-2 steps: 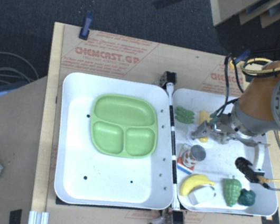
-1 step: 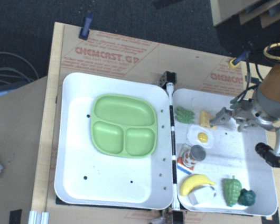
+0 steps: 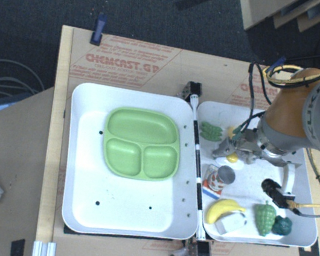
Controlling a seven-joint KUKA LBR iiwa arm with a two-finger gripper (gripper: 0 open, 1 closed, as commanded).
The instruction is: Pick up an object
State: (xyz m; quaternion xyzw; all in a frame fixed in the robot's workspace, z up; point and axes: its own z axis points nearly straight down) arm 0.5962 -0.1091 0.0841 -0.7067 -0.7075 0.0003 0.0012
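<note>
Lowest in the right bin [image 3: 307,233] lie a banana [image 3: 222,208], a green bumpy fruit [image 3: 265,218] and a dark teal lump [image 3: 282,225]. Just beyond stands a small can [image 3: 220,179]. Over it the gripper [image 3: 234,149] hovers; whether open or closed, I cannot tell. A divided green plate [image 3: 142,143] sits in the left bin [image 3: 82,153].

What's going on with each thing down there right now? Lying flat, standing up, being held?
Green three-compartment plastic plate: flat in the left white bin.
Yellow plastic banana: lying in the right white bin.
Small can with grey lid: upright.
Green bumpy toy fruit: resting by the banana.
Gripper: low over the right bin, nothing visibly held.
</note>
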